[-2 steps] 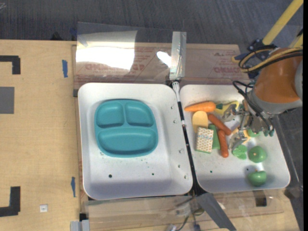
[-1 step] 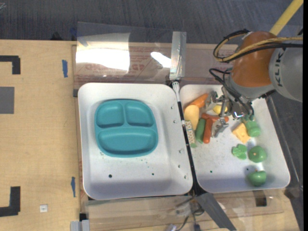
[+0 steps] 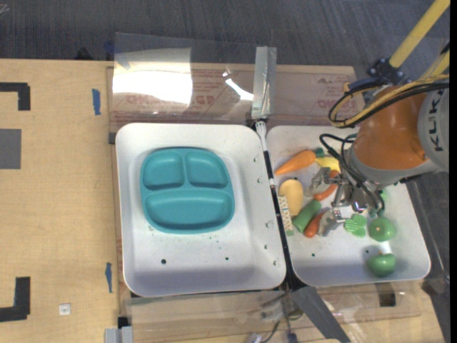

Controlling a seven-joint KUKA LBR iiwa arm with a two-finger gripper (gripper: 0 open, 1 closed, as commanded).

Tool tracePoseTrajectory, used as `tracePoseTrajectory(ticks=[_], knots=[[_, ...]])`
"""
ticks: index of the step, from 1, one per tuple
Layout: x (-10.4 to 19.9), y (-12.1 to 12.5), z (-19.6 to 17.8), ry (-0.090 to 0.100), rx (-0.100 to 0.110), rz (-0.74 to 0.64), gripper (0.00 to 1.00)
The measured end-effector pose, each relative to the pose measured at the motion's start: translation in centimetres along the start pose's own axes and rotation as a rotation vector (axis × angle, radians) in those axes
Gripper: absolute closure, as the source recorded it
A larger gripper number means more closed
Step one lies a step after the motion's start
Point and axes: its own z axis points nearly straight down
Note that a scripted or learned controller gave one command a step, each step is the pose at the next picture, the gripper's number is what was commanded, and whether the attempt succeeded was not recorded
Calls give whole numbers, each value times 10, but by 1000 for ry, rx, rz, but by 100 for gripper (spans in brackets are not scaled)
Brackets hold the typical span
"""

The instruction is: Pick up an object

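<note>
Toys crowd the right bin (image 3: 421, 259), where we reach: a carrot (image 3: 295, 162), a pale piece (image 3: 290, 189), green pieces (image 3: 380, 263). Our end effector (image 3: 341, 204) hangs low among them, touching the clutter; we cannot tell its opening or any hold. A teal tray (image 3: 187, 190) fills the left bin (image 3: 136, 263).

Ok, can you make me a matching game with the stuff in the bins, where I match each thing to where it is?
Things:
1. teal plate
2. carrot
3. gripper
4. green ball

Places:
A. near corner of the right bin
B. far side of the right bin, close to the divider
C. low over the toy food in the right bin
D. middle of the left bin

Pairs: 1-D, 2-B, 3-C, 4-A
</note>
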Motion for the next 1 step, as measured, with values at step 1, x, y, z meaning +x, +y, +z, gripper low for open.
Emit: tracePoseTrajectory(ticks=[1], knots=[[-23, 11, 0, -4, 4, -117, 0]])
